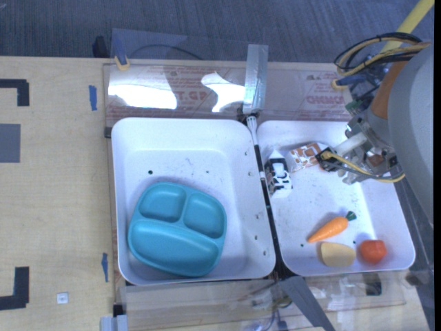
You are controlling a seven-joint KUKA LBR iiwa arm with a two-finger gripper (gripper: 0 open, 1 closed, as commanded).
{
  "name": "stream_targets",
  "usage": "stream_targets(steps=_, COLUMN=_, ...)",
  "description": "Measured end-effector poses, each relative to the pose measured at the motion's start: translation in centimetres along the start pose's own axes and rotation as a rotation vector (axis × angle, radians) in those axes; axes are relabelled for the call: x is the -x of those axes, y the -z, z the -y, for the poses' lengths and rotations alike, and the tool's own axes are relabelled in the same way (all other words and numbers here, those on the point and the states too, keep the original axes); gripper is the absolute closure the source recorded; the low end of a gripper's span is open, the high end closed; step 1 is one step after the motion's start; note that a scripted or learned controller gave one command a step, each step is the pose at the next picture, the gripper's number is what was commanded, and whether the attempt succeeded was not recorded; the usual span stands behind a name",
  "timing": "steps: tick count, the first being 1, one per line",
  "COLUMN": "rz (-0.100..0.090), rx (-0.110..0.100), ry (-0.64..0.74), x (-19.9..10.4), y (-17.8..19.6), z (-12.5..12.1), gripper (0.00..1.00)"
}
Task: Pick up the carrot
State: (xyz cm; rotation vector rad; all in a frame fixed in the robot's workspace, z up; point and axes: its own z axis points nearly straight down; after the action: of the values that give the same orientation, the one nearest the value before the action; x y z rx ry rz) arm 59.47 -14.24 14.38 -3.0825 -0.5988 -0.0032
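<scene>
1. We see the carrot (330, 228) lying in the right bin (386, 205), toward that bin's near edge, tilted with its green top pointing up and to the right.
2. Just beside the carrot's thick end sits a pale tan rounded piece (336, 254), touching or nearly touching it; we cannot tell which. A red-orange tomato-like ball (373, 251) lies just to the right of that piece.
3. The arm (413, 116) comes in from the right and is cut off by the picture's edge, so we see only its grey bulk and a bit of the orange band.
4. The claw (344, 163) hangs over the far part of the right bin, well apart from the carrot. It is tangled in yellow cables and partly blurred; we cannot tell how far it is open, nor whether anything is in it.
5. Next to the claw lies a small orange-and-white packet (303, 155), its print too small to read. A little black-and-white object (278, 174) stands near the divider between the bins; we cannot make out what it is.
6. In the left bin (138, 143) rests a blue compartment plate (178, 229) with three sections.
7. The light wooden desk (48, 205) carries both bins; black markings at its left are cut off by the frame.
</scene>
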Motion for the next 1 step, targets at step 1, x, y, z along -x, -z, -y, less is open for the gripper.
stream_targets(steps=1, rz=0.002, rx=0.002, ry=-0.182, x=2.02, y=4.86, z=-5.63, gripper=0.00)
